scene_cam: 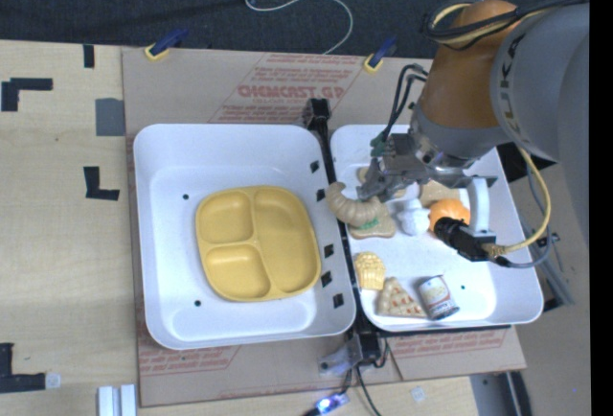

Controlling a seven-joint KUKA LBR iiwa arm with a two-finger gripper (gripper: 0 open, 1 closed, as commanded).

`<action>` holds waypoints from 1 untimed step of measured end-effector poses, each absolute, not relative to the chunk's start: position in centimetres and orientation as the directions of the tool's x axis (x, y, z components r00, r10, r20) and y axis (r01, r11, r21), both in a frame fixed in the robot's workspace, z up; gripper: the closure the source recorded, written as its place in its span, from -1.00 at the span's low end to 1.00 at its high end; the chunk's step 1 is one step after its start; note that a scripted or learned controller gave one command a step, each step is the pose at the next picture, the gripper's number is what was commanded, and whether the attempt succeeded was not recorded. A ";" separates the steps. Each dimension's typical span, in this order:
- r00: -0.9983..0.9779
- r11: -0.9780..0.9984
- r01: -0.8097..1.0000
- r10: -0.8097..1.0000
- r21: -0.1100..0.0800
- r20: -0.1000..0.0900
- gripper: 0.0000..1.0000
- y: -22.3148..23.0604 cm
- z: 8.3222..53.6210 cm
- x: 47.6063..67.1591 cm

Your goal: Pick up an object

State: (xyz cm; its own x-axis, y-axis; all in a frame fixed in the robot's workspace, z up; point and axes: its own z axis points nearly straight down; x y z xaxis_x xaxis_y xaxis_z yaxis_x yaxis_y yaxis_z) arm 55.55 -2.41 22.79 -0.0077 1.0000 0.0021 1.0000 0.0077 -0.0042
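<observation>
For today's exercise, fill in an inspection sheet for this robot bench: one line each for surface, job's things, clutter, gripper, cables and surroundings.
Surface: cardboard sheet on a bench, bearing a left bin and a right bin, side by side.
Job's things: right bin holds a tan curved toy, corn piece, pizza slice, small can and an orange item.
Clutter: yellow divided plate in the left bin.
Gripper: gripper low over the right bin's left part, next to the tan curved toy; finger state unclear.
Cables: white cable across the dark backdrop; yellow cable along the arm.
Surroundings: black tape marks on the bench at left.
</observation>
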 end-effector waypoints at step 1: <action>-0.006 0.006 1.000 1.000 -0.006 0.000 1.00 2.0 21.9 55.9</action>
